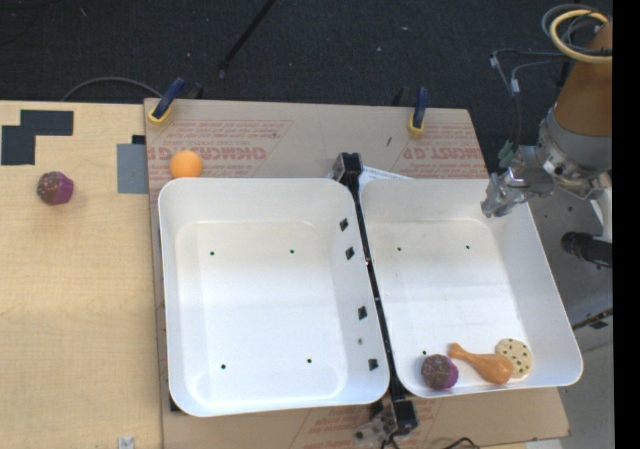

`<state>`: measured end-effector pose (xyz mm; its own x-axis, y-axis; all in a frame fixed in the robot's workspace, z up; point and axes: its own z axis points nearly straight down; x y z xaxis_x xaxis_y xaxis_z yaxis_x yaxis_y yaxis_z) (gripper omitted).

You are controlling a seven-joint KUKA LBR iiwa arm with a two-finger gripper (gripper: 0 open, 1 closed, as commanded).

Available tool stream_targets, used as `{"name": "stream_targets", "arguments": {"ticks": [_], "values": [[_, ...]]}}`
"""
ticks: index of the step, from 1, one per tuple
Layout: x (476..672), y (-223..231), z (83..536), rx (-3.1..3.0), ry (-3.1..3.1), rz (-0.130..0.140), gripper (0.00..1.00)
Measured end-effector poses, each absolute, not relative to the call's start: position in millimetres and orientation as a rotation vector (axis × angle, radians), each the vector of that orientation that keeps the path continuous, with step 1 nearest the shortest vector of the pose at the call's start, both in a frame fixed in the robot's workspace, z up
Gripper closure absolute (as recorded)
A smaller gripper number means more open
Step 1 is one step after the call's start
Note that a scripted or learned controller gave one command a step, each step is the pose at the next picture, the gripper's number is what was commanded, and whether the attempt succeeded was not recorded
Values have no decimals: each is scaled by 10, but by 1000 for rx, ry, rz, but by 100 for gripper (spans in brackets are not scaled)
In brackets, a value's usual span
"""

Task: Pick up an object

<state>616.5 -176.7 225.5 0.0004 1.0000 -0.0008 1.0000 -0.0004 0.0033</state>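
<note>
Here the gripper (497, 199) hangs over the far right rim of the right bin (470, 277), well away from anything to grab; whether it is released or clenched I cannot tell. The likely targets sit bunched in that bin's near corner, probably slid there: a purple ball (438, 371), an orange drumstick toy (482, 362) and a spotted cookie (513, 357). The left bin (260, 297) lies alongside. The cardboard sheet (300, 142) beneath, held by clamps, bears red printing too skewed to read.
</note>
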Motion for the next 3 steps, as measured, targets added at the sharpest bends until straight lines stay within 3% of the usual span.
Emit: {"name": "stream_targets", "arguments": {"ticks": [1,3], "values": [[6167,-1773,2529,2221,2220,2,100],[6198,-775,2376,2219,2227,0,100]]}}
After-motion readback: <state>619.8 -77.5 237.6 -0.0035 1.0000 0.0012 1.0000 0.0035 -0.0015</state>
